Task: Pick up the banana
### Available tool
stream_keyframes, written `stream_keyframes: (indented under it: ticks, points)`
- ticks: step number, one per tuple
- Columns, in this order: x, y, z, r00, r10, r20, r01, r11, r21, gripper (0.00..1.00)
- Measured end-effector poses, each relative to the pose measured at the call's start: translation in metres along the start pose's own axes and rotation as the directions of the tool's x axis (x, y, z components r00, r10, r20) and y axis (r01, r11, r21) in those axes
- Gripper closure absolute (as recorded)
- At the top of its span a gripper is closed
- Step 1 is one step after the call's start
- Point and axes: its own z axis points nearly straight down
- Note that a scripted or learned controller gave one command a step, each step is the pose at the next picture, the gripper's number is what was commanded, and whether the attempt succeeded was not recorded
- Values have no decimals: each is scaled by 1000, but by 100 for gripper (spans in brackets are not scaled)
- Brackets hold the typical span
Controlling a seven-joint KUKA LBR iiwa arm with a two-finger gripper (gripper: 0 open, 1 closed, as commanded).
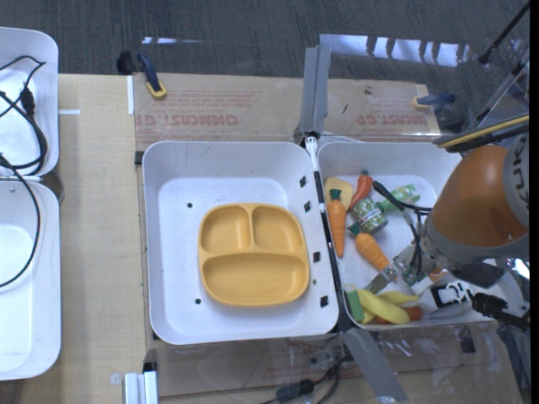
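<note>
Gripper [389, 278] sits low in the right bin [383, 154], fingers hidden under the wrist, so can't tell whether it's apart or together. Banana [385, 306] lies just below the gripper tip, close to it, contact unclear, at the bin's front edge. Its long axis runs roughly left-right, slightly down toward the right. Same bin also holds three carrots [337, 224], a green can [369, 215] and a green packet [402, 195], clustered behind the banana. Left bin [168, 225] holds a yellow divided plate [253, 255], flat in the middle. Both bins rest side by side on the surface [97, 183].
</note>
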Motion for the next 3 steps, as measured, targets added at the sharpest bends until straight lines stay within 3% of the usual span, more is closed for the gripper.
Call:
stream_keyframes:
  ticks: [2, 3]
  points:
    - [2, 2, 0, 1000, -19, 1, 19, 1000, -1, 0]
    - [-21, 15, 0, 1000, 23, -1, -23, 1000, 1, 0]
